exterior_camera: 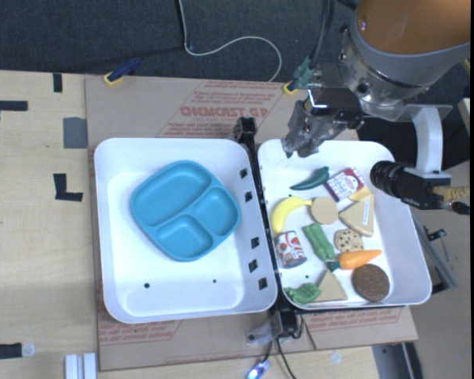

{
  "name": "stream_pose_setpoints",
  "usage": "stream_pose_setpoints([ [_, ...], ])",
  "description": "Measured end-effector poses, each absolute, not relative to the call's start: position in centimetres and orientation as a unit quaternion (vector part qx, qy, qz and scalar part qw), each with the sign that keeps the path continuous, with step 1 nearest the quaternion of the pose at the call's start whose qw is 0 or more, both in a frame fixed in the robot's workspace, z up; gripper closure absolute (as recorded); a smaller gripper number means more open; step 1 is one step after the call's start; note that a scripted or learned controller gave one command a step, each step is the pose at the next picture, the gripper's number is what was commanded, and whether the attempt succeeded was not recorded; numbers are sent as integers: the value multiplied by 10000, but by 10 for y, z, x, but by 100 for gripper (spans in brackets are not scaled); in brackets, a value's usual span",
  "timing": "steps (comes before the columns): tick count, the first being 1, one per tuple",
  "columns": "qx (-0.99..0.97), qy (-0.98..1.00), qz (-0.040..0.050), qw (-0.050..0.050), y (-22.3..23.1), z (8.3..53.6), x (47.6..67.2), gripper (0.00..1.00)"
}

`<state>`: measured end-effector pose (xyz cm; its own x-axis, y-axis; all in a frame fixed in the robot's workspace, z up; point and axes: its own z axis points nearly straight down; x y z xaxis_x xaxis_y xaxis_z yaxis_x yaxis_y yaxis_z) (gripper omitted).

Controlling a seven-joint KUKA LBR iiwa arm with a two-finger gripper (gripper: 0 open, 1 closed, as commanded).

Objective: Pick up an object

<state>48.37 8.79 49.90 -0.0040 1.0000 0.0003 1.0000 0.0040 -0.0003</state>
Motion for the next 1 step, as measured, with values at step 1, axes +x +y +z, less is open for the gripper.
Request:
stream_pose_setpoints([
  [1, -7061, -7081, 8, 2, 87, 509, 484, 100],
])
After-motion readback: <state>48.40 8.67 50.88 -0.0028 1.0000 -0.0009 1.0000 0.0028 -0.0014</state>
